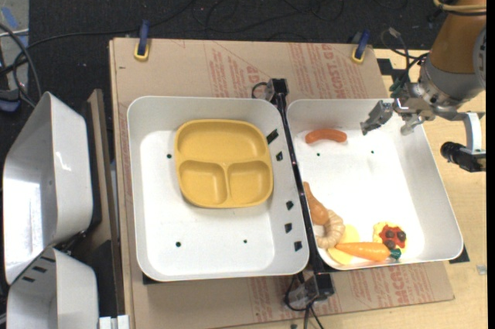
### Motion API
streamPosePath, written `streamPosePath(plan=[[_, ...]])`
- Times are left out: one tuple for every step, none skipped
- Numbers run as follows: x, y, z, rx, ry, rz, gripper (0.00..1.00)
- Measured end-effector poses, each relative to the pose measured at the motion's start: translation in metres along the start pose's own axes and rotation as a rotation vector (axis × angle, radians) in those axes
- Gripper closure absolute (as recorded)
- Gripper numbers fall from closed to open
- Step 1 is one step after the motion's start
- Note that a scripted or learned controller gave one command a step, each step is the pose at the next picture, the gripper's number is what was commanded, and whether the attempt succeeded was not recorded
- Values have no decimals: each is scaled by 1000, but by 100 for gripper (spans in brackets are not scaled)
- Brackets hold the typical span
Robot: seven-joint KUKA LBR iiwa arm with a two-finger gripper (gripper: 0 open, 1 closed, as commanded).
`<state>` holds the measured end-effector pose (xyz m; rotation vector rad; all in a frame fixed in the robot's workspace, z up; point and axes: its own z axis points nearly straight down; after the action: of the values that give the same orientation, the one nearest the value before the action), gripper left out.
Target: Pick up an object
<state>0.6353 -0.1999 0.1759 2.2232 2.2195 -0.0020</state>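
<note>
Jaws empty, spread, over right bin's far edge. Sausage lies just left, long axis crosswise.

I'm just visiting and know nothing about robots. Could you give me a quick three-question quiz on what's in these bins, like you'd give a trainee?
1. True or false: the yellow plate lies in the left bin.
2. Which lies nearest the gripper: A carrot, B sausage, C shrimp?
3. Fill in: the plate has ___ compartments.

Key: 1 true; 2 B; 3 three.
</note>
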Motion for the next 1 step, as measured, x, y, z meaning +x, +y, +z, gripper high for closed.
streamPosePath(plan=[[-4, 9, 48, -1, 0, -4, 0]])
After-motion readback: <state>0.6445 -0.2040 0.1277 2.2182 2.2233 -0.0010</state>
